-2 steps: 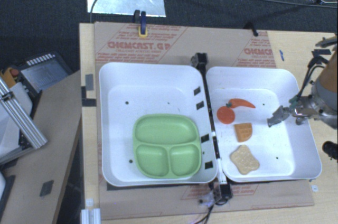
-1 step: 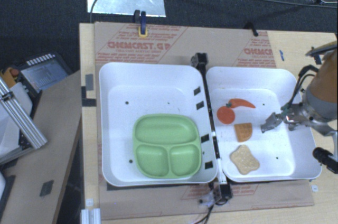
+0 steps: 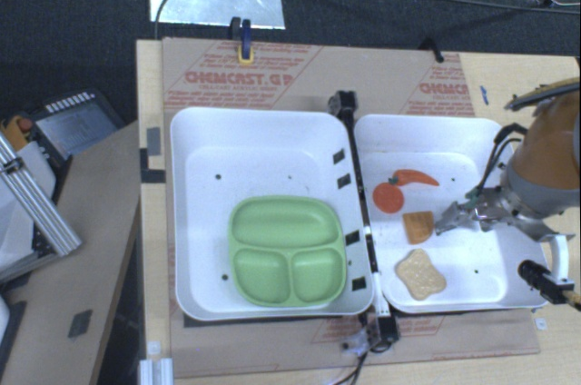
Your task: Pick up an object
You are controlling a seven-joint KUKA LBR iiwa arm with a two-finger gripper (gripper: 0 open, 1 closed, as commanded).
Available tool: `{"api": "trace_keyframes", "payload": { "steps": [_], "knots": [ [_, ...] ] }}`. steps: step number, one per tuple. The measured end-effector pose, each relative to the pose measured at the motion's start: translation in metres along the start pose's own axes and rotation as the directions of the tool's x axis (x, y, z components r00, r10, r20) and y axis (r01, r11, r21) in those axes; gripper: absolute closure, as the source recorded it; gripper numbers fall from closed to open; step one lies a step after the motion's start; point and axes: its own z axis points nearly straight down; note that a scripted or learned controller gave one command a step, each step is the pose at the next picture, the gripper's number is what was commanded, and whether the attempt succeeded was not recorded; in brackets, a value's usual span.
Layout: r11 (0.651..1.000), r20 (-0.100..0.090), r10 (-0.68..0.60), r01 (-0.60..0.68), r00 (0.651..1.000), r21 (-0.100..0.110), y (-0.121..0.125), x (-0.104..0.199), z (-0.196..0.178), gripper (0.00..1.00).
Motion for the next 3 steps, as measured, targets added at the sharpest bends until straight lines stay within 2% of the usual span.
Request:
{"api": "trace_keyframes", "payload": {
  "steps": [1, 2, 3],
  "knots": [
    [1.000, 0.001, 0.001, -0.001, 1.000, -0.001, 0.001, 0.000, 0.016, 0.00],
    [1.000, 0.002, 0.000, 0.000, 1.000, -0.003, 0.002, 0.000, 0.006, 1.00],
    [1.000, 0.002, -0.001, 0.001, 1.000, -0.004, 0.001, -0.002, -0.037, 1.00]
  ]
}}
